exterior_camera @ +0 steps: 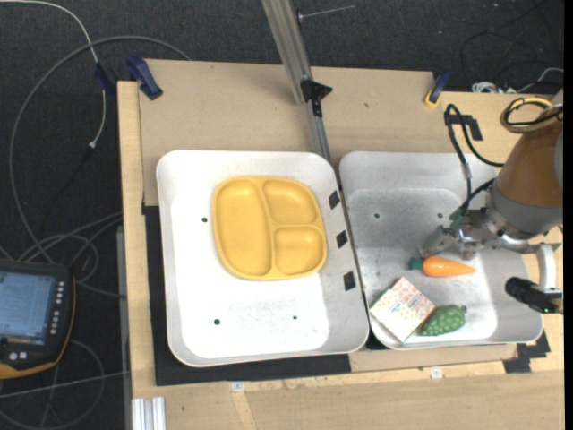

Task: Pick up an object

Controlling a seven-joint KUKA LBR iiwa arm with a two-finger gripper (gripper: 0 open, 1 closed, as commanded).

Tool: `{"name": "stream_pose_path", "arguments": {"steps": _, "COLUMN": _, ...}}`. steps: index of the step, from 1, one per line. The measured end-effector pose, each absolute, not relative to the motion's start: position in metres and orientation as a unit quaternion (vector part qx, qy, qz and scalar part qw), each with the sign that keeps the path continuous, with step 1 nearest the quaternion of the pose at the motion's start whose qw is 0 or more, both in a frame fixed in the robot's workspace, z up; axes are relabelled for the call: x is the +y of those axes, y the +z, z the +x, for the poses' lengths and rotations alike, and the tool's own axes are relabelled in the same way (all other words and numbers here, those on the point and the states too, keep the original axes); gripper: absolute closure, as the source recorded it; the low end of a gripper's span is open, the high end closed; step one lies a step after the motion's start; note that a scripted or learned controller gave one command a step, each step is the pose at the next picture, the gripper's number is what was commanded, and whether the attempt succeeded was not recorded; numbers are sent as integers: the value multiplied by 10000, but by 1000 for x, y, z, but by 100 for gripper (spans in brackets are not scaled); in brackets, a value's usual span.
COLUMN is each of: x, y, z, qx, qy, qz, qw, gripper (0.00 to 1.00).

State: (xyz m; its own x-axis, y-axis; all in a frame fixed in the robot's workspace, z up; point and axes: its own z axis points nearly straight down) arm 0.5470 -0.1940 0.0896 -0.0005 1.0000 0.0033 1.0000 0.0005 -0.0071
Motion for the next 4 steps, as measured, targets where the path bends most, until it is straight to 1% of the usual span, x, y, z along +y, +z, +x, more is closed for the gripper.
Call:
{"name": "stream_pose_path", "arguments": {"steps": 1, "x": -194, "y": 104, "z": 549, "qx": -7076, "qy": -9, "qz": -7067, "qw": 4, "gripper": 100}}
{"name": "stream_pose_path", "arguments": {"steps": 2, "x": -188, "y": 150, "z": 555, "qx": -7078, "qy": -16, "qz": -7064, "qw": -27, "gripper": 100}}
{"name": "stream_pose_path", "arguments": {"steps": 3, "x": -198, "y": 205, "z": 560, "qx": -7076, "qy": -15, "qz": -7066, "qw": -37, "gripper": 100}}
{"name": "stream_pose_path", "arguments": {"steps": 4, "x": -199, "y": 259, "z": 562, "qx": -7079, "qy": -18, "qz": -7063, "qw": -40, "gripper": 100}}
